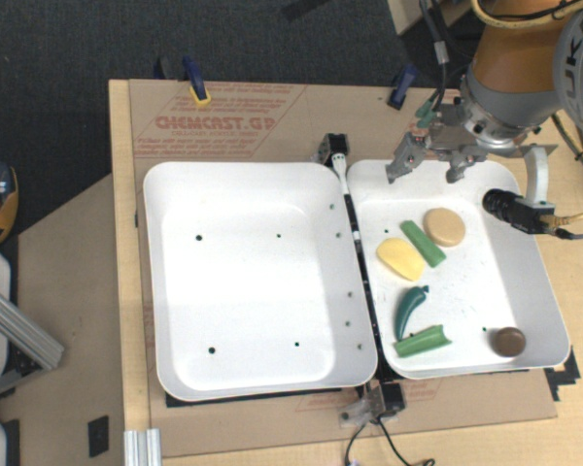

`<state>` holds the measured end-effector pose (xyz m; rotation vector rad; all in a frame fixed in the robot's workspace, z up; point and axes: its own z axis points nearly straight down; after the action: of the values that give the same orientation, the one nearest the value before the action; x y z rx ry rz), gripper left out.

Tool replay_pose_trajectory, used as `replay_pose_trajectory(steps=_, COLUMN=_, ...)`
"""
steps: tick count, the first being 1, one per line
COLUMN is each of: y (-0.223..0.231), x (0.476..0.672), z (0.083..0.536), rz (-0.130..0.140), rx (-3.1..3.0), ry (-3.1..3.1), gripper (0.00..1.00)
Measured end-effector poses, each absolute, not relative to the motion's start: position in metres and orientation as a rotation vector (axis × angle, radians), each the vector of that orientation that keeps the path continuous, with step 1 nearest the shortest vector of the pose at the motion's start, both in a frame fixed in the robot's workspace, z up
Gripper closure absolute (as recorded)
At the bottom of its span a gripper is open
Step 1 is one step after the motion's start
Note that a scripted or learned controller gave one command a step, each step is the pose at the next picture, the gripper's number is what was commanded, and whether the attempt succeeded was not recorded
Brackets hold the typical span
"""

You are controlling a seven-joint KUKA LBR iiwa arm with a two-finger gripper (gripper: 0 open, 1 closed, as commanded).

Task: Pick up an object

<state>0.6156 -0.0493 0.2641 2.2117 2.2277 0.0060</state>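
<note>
My gripper [429, 168] hangs open over the far edge of the right bin [534, 289], its two grey fingers spread with nothing between them. Below it in that bin lie a tan round piece [446, 227], a green stick [423, 244] and a yellow wedge [400, 258], close together. Nearer the front are a dark teal pepper shape [409, 309], a light green pod [423, 341] and a small brown ball [508, 342] in the front right corner.
The left bin [248, 280] sits beside the right one, the two joined by a black hinge strip [355, 250]. Both rest on a cardboard sheet [223, 115] held by clamps. A black cable fitting [510, 210] sticks out at the right bin's far right.
</note>
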Motion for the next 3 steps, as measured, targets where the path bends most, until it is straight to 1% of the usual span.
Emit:
replay_pose_trajectory(steps=1, y=-0.053, x=0.615, z=0.276, rz=0.006, rx=2.216, ry=2.219, gripper=1.00)
replay_pose_trajectory(steps=2, y=0.019, x=0.656, z=0.278, rz=0.008, rx=2.211, ry=2.229, gripper=1.00)
replay_pose_trajectory(steps=3, y=0.011, x=0.587, z=0.306, rz=-0.001, rx=2.225, ry=2.222, gripper=1.00)
